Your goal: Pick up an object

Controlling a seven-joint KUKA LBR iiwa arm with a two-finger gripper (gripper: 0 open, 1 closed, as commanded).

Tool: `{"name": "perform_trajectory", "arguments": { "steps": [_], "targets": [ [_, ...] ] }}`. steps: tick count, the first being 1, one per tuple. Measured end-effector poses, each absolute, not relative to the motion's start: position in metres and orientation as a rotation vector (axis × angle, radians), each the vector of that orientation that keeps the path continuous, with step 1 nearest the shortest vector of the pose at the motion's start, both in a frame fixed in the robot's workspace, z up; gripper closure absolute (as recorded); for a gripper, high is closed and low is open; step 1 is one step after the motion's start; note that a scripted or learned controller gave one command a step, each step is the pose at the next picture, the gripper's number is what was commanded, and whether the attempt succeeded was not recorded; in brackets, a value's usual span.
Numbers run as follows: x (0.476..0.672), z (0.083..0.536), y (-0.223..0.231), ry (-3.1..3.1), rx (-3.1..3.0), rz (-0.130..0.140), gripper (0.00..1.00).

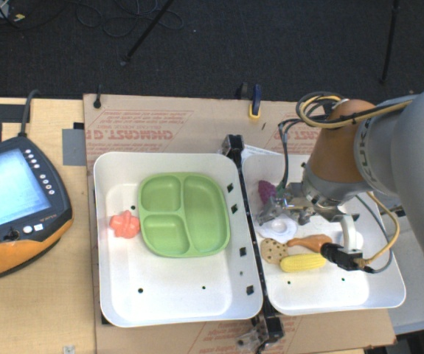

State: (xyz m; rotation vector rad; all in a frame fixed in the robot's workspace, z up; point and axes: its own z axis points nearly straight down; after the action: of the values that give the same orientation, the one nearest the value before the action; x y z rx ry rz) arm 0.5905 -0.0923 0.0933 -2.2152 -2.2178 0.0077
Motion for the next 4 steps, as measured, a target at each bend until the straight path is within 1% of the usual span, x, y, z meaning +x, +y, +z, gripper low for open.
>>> {"name": "perform_trajectory", "arguments": {
  "steps": [1, 2, 3, 4],
  "targets": [
    [0.59, 0.087, -0.092, -2.214, -2.223, 0.004, 0.0],
    [0.592, 0.101, -0.096, -2.21, -2.237, -0.003, 1.0],
    [0.584, 0.15, -0.091, -2.213, -2.226, 0.002, 1.0],
    [0.584, 0.213, -0.092, -2.222, -2.222, -0.001, 1.0]
  ]
}}
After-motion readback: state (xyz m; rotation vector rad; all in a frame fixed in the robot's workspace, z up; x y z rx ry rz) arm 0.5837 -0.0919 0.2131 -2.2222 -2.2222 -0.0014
